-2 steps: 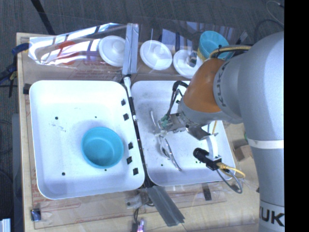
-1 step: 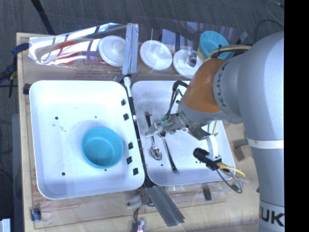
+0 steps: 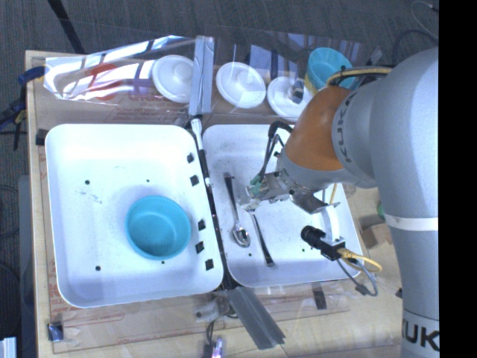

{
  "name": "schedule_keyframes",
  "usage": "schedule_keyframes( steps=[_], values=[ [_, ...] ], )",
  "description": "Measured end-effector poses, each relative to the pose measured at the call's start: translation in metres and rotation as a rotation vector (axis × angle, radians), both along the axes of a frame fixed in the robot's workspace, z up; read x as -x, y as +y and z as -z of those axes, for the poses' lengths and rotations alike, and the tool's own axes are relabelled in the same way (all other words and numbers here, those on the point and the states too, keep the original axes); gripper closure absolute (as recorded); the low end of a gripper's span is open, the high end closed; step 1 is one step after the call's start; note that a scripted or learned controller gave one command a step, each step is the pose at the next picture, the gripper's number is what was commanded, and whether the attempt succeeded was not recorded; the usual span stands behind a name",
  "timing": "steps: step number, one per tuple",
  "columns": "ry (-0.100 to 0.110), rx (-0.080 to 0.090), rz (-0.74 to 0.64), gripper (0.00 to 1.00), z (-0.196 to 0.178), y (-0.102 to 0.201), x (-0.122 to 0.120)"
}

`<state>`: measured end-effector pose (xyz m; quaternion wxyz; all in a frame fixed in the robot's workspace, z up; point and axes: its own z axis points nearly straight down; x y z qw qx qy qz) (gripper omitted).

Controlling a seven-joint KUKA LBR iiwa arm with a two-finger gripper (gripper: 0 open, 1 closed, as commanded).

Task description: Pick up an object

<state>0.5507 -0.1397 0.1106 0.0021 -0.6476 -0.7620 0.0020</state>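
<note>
Over the right bin, my tool hangs above a spoon, my own wrist hiding whether it is wide or narrow. Left bin holds a blue bowl amid bare floor.

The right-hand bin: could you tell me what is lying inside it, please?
In the right bin lie a metal spoon and a thin dark utensil. The arm covers the bin's far right part, hiding anything there.

Counter: wooden top, seen from above at a slant | two shallow white bins side by side on it, left bin and right bin, rims touching at centre | along far edge: three white lids, a teal cup, clear plastic sheet at far left
</note>
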Motion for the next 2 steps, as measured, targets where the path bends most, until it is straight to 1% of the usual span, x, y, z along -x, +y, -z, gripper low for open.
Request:
schedule_keyframes(
  steps=[1,2],
  values=[
    [0.0,0.0,0.0,0.0,0.0,0.0,0.0],
    [-0.004,0.0,0.144,0.0,0.019,0.003,-0.033]
  ],
)
